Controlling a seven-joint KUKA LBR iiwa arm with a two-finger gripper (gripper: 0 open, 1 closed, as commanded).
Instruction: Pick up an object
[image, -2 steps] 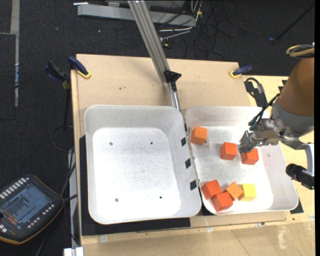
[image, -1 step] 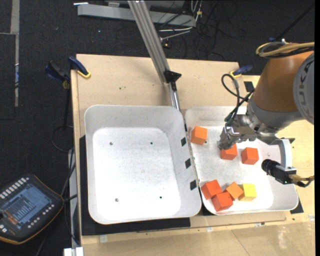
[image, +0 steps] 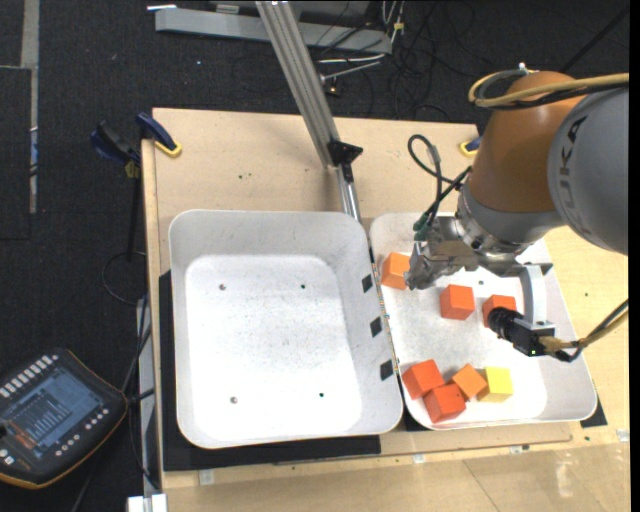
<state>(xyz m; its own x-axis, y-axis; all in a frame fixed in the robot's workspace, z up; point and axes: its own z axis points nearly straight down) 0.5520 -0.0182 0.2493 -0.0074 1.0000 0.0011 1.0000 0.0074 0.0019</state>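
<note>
1. Nearest the camera, at the right bin's (image: 575, 395) 6 o'clock, sit two red-orange blocks (image: 433, 388), an orange block (image: 468, 380) and a yellow block (image: 498, 381).
2. Mid-bin lie an orange-red cube (image: 457, 301) and, at 3 o'clock from it, another (image: 499, 306).
3. The gripper (image: 425, 268) hangs at the bin's 10 o'clock, just beside an orange block (image: 396, 270); whether its jaws are wide or narrow cannot be told.
4. The left bin (image: 190, 300) lies at 9 o'clock.

matt white bins (image: 270, 320), wooden bench (image: 250, 160)
</note>
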